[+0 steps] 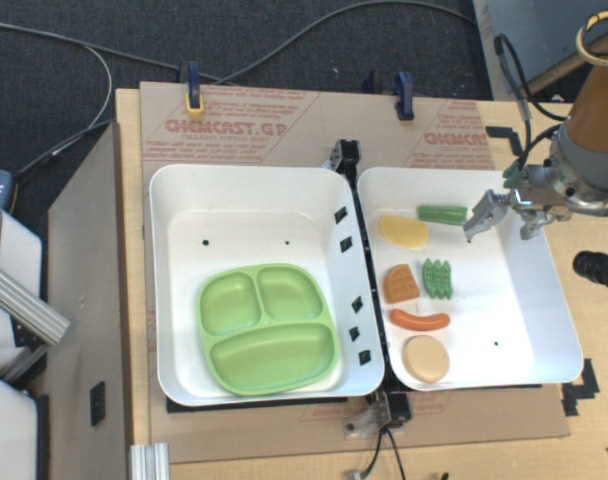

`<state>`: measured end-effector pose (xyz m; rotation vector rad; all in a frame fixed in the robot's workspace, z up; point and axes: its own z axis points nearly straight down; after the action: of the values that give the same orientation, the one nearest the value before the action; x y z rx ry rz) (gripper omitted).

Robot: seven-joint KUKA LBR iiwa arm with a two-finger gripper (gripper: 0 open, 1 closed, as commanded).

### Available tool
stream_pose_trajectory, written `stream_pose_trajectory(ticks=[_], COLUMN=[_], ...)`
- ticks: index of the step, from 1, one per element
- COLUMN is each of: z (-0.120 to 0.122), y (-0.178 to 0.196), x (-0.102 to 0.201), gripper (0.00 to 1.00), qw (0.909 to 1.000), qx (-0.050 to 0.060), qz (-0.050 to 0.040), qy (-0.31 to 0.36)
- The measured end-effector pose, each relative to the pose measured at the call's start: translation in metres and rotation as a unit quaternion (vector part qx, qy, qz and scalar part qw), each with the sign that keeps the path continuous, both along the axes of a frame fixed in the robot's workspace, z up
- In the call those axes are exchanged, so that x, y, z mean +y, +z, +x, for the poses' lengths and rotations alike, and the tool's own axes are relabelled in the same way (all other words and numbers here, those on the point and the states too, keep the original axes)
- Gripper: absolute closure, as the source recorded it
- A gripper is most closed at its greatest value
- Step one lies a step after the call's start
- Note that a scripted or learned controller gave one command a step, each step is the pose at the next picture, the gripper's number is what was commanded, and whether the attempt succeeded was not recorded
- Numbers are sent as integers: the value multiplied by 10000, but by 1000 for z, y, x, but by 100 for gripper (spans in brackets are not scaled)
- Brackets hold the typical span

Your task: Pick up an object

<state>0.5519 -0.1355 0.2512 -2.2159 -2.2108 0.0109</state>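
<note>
**Over the right bin: nothing picked yet**

Nearest, a tan round piece (425,358), then a red sausage (419,319), orange chunk (401,284) and green ridged piece (438,278). Farther back, a yellow piece (403,231) and green stick (441,213) lie loose. Gripper (505,218) hovers beside them, fingers apart, holding nothing. Arm cut off at right.

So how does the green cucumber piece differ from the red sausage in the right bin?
The green cucumber piece lies at the bin's far end, near the gripper; the red sausage lies nearer the camera. The cucumber piece is straight and thicker, the sausage slimmer and slightly curved. Both lie flat, roughly crosswise.
</note>
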Motion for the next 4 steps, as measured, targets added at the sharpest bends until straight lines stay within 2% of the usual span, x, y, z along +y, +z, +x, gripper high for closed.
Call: stream_pose_trajectory(ticks=[1, 2, 3, 4], z=[2, 7, -3, -2], y=[6, -38, -87, -141], x=[0, -1, 0, -10], gripper=[0, 0, 0, 0], qw=[10000, 10000, 10000, 10000], qx=[-57, -34, -32, -37], qz=[-10, -6, -3, -5], qy=[13, 9, 4, 5])
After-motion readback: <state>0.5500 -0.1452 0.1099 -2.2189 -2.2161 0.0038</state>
